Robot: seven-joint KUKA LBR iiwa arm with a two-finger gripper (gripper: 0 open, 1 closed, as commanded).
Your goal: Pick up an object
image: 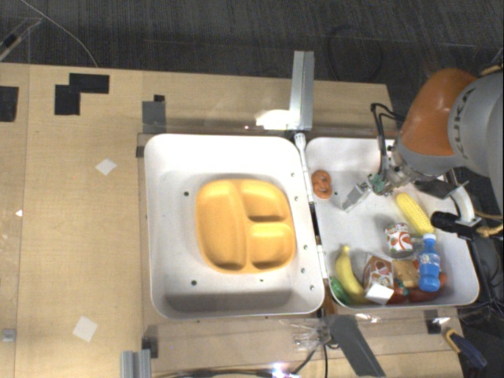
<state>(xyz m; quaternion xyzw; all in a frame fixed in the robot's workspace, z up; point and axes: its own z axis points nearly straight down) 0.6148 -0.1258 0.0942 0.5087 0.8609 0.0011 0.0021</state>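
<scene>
- Corn (414,214), banana (346,272), blue bottle (429,263) and packets: piled in right bin (346,152), near its front right corner.
- Orange ball (321,183): apart, by the divider.
- Gripper (356,194): low over right bin, left of corn, gripping nothing seen; jaw state unclear.
- Yellow tray (242,224): in left bin (169,211).

A yellow divided tray (242,224) lies in the left white bin (169,235). Beyond that bin, black patches (79,91) mark the wooden bench (71,211).

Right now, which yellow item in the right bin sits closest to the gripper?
The yellow corn cob, just below-right of the gripper; the yellow banana lies farther down, near the bin's front.
</scene>
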